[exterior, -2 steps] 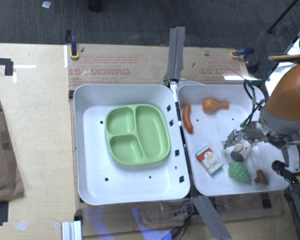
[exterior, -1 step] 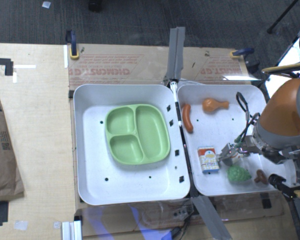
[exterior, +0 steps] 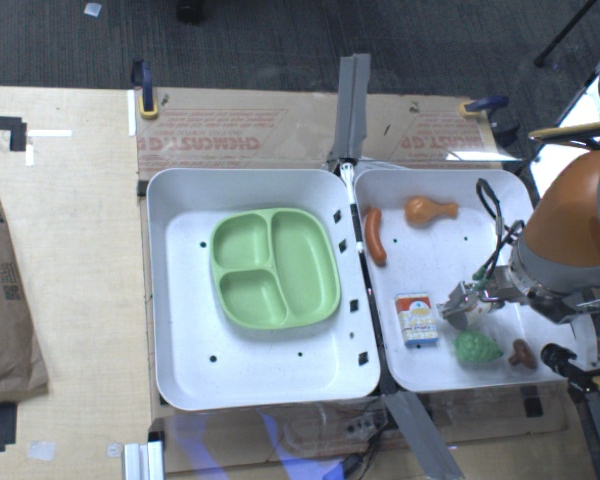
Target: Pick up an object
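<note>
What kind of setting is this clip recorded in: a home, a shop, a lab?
Most likely a robotics lab bench for grasping trials. Two white bins sit clamped side by side on a wooden bench, stocked with toy food such as a sausage and a chicken drumstick, with the gripper reaching in.

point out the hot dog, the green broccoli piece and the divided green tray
hot dog [exterior: 375, 236]: camera view, middle of the sausage
green broccoli piece [exterior: 476, 348]: camera view, centre of the bumpy top
divided green tray [exterior: 277, 267]: camera view, ridge where the compartments meet
</note>
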